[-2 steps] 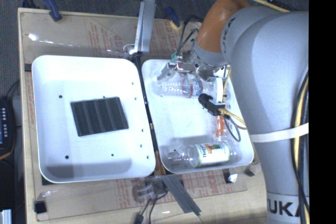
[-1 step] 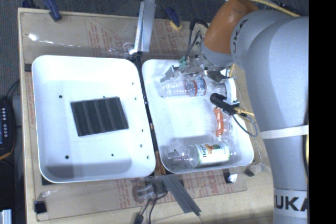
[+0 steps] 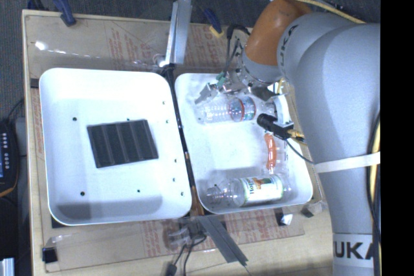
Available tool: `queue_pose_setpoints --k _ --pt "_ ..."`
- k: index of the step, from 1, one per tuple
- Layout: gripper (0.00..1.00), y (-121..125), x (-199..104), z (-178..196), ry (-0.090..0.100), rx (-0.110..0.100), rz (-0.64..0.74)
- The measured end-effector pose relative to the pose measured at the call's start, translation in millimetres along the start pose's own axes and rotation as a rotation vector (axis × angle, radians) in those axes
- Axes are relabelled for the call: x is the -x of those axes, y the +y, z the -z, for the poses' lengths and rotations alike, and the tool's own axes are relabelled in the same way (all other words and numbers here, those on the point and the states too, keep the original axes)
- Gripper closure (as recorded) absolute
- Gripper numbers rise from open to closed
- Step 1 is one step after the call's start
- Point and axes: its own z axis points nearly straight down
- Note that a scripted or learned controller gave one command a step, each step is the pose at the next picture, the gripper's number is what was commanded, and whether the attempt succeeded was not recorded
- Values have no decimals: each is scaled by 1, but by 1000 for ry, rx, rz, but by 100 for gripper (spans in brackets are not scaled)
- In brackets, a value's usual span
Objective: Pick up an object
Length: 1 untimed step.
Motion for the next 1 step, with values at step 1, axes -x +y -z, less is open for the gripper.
queue_pose_setpoints --k 1 --pt "0 -5 3 -2 11 -4 32"
